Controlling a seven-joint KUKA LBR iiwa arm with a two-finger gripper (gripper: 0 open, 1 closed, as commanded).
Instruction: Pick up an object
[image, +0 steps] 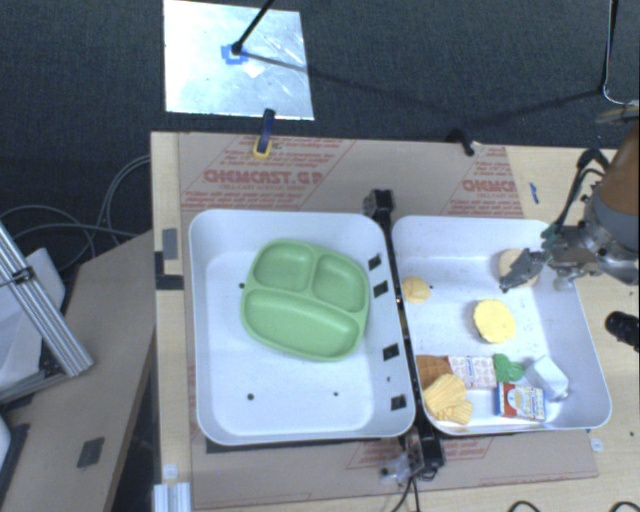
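**Ana:** Hand hanging over the far end of the right bin, arm reaching in from the right. Two dark fingers spread apart, nothing between them, so it's open and carrying nothing.

**Ben:** And what might it go for?

**Ana:** Plenty lying loose. A pale tan piece sits just beside the left finger, the closest candidate by my reckoning. Nearer us, a round yellow piece lies flat mid-bin, and a smaller yellow one rests against the wall between the bins.

**Ben:** The near end looks crowded.

**Ana:** It is. A yellow ridged item, a flat packet, a green bit and a small carton are bunched together, touching. Awkward to get fingers around one alone, I'd say.

**Ben:** The left bin?

**Ana:** Just a green divided plate, lying flat, well apart from the hand.

**Ben:** So, early days?

**Ana:** I'd judge so. Nothing lifted yet; spread fingers over an isolated piece suggest a descent is what's needed.
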